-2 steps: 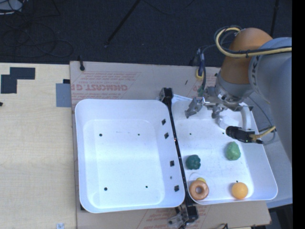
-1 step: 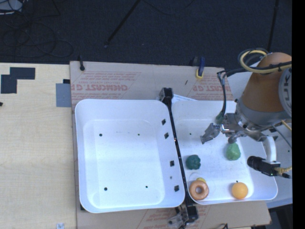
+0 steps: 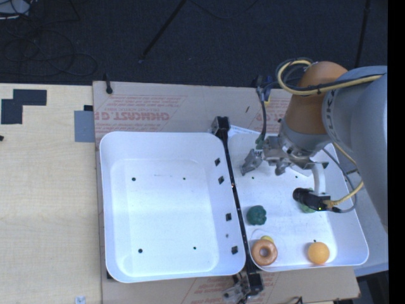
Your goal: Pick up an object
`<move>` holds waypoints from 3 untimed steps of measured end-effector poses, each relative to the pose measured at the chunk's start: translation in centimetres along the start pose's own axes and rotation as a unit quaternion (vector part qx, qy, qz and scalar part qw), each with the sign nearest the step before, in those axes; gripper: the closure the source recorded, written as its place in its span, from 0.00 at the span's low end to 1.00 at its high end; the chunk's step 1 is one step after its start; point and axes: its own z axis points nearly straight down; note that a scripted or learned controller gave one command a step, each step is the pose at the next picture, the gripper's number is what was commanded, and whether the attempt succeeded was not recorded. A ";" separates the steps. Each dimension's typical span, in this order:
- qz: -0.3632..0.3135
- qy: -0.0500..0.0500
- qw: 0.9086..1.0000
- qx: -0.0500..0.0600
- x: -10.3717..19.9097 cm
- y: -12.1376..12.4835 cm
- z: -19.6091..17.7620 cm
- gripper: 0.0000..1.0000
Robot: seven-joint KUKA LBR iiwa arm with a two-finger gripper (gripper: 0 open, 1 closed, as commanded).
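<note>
1. Your gripper (image 3: 273, 159) sits over the upper part of the right shallow white plastic bin (image 3: 361, 249), low and near the black divider strip (image 3: 231, 189) between the two bins. I can't tell its state from this angle; nothing visible in it, so don't count anything as held.
2. Candidate objects are all in the right bin: dark green lumpy ball (image 3: 255, 215) close to the divider, glazed brown ring doughnut toy (image 3: 264, 253) at the near edge with a small yellow-green piece (image 3: 268, 239) touching its top, round orange ball (image 3: 318, 253) near the near-right corner. A green item under the dark sensor on the arm's cable (image 3: 309, 199) is mostly hidden; can't identify it.
3. Left shallow white plastic bin (image 3: 111, 170) has only small dark dots on its floor.
4. Risk: the gripper is well apart from every candidate, so closing here likely grabs air.
5. Risk: the green ball is just beside the divider, so you may clip the strip or bin wall going for it.
6. Risk: the balls look likely to roll off the fingers if hit off-centre.
7. Risk: the doughnut sits by the rim, and the piece touching it may get dragged along.
8. Writing: red print on the cardboard sheet (image 3: 164, 103) under the bins reads upside down from here; not fully legible, no brand I'd confirm
</note>
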 end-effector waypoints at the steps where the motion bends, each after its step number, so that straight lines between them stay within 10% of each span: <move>1: 0.003 0.000 1.000 0.001 -4.4 2.2 4.2 0.00; 3: 0.002 -0.001 1.000 -0.002 -13.2 2.3 -2.9 0.00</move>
